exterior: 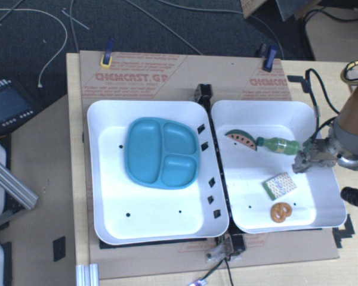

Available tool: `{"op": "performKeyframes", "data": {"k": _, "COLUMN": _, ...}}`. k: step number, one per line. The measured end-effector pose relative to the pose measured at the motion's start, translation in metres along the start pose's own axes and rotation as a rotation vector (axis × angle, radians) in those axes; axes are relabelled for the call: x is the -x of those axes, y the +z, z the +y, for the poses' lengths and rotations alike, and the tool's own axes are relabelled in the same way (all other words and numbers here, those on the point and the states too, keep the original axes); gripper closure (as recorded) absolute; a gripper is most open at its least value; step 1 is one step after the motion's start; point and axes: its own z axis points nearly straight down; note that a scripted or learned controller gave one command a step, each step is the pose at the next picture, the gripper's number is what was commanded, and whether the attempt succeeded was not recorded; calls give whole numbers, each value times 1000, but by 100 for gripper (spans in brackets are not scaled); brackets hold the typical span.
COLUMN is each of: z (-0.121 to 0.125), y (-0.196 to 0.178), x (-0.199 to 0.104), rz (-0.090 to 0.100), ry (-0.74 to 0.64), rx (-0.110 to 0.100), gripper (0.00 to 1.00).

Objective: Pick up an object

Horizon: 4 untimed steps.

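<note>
honestly, your gripper (302, 159) sits low at the right bin's (322, 213) right side, just beside the green bottle's (278, 144) end, probably because that's the nearest thing to the side the arm comes in from. can't tell if it's clamped or released from up here, and nothing's visibly caught in it. the bottle lies on its side, touching the watermelon slice (241, 140), so a grab there might drag both. the checkered pack (280, 185) and pretzel (280, 212) sit apart nearer the front. the blue plate (162, 152) has the left bin (107, 213) to itself, well out of the way.
</note>
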Motion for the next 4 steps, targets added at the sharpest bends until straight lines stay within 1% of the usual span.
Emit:
{"op": "performKeyframes", "data": {"k": 1, "z": -1, "y": -45, "x": -5, "rz": 0, "ry": 0, "rx": 0, "gripper": 100}}
{"op": "performKeyframes", "data": {"k": 2, "z": 1, "y": -108, "x": 1, "rz": -1, "ry": 0, "rx": 3, "gripper": 100}}
{"op": "performKeyframes", "data": {"k": 3, "z": 5, "y": -104, "x": -63, "rz": 5, "ry": -6, "rx": -6, "gripper": 100}}
{"op": "performKeyframes", "data": {"k": 4, "z": 9, "y": -91, "x": -111, "rz": 5, "ry": -4, "rx": -7, "gripper": 100}}
